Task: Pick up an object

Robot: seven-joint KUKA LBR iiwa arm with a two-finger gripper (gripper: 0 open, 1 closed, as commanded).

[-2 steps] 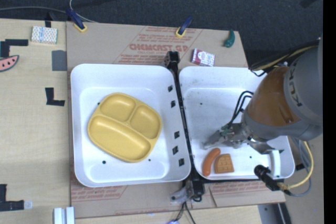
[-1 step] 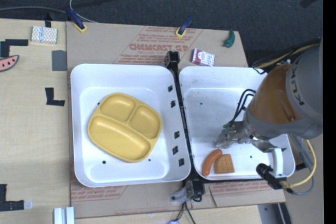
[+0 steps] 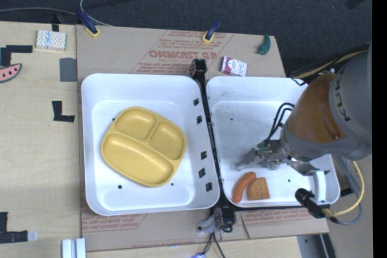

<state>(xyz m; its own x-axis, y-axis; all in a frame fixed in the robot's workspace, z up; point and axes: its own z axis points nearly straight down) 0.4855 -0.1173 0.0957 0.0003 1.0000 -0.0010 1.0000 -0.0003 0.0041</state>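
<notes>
In the right bin (image 3: pixel 242 99) an orange-red sausage (image 3: pixel 243 186) lies near the front wall, with a tan waffle-like square (image 3: pixel 259 189) touching its right side. My gripper (image 3: pixel 253 157) hangs low over the bin floor just above and behind these two, reaching in from the right. Its grey fingers point left and I see nothing between them. The arm's orange band (image 3: pixel 314 112) and grey wrist cover the right part of this bin.
The left bin (image 3: pixel 97 93) holds a yellow divided plate (image 3: pixel 144 145). A black divider with clips (image 3: pixel 204 136) runs between the bins. On the cardboard behind lie a small red-and-white packet (image 3: pixel 233 66) and a green clip (image 3: pixel 264 44). Cables trail across the dark floor.
</notes>
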